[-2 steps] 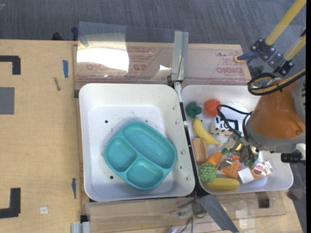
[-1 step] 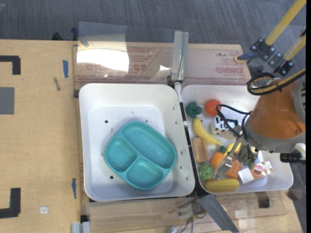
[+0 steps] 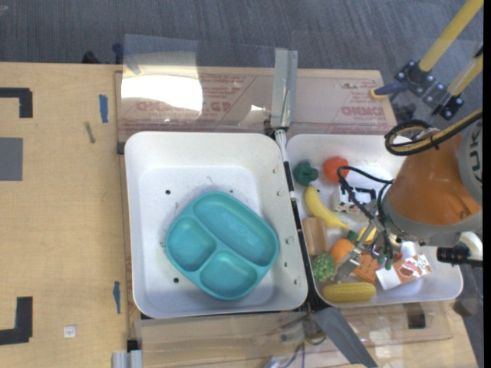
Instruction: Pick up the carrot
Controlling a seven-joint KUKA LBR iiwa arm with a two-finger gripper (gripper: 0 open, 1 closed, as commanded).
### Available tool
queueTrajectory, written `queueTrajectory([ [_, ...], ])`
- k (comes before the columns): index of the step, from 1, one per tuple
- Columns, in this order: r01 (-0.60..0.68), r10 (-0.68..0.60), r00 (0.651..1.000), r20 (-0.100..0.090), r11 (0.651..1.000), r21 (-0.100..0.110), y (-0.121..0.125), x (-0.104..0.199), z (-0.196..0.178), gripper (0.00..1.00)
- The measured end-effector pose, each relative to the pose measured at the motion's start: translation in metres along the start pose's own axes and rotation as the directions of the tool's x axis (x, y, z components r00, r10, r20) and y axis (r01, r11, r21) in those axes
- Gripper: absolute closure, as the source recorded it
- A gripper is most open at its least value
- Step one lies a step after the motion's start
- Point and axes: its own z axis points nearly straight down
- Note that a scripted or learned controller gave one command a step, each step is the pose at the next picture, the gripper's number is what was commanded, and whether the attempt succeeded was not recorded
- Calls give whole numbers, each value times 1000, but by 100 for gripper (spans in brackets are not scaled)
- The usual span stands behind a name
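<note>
We find the claw (image 3: pixel 367 245) low over the small orange plastic carrot (image 3: pixel 341 250), presumably to grasp it; its state we cannot tell.

one fixed camera looks down at a slant on both white bins (image 3: pixel 146 205) from above.

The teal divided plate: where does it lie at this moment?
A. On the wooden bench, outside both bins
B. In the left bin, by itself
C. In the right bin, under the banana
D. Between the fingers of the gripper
B: the teal divided plate rests flat on the floor of the left bin, while the banana and the other toy foods lie in the right bin.
</note>
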Motion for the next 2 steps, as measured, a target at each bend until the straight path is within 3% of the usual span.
queueTrajectory([
  [1, -422, 422, 906, -31, 906, 27, 32, -37, 12, 0],
  [2, -418, 418, 908, -31, 908, 23, 35, -38, 0, 100],
])
